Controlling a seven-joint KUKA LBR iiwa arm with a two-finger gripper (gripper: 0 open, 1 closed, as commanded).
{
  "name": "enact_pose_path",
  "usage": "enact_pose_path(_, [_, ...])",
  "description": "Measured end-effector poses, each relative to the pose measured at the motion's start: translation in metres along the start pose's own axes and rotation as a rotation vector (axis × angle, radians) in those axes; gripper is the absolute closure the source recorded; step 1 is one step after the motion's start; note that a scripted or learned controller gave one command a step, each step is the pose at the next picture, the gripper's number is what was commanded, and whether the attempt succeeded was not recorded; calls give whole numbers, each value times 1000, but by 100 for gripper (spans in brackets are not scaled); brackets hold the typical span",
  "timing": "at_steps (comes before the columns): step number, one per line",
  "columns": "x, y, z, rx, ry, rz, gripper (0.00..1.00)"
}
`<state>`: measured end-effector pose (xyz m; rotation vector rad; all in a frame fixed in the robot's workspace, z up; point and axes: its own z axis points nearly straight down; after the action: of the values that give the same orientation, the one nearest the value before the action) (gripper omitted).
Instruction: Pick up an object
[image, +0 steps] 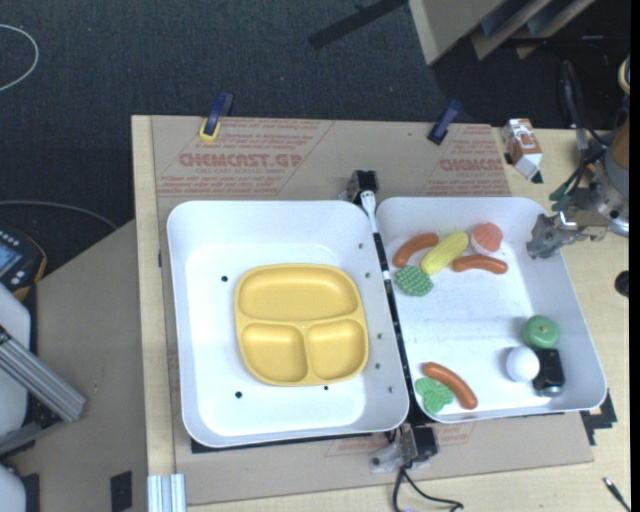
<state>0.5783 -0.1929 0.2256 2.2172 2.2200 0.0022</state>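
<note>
A: What is hard to read?
B: The pincer (548, 238) at the right bin's (560, 290) upper right rim is small and dark; whether it is clenched cannot be told. The arm is cut off by the edge.

A: Contents, left to right?
B: Left bin (200, 300): a yellow divided plate (300, 322). Right bin: broccoli (413, 281), corn cob (444, 253), two sausages (479, 264), a pink round piece (487, 237); lower, a third sausage (450, 382), a white ball (521, 364), a green apple (541, 330), a black block (549, 371).

A: Surroundings?
B: A cardboard-covered bench (300, 155) over dark carpet (150, 60).
</note>
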Motion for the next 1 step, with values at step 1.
enact_pose_path(1, [43, 31, -10, -1, 1, -4, 100])
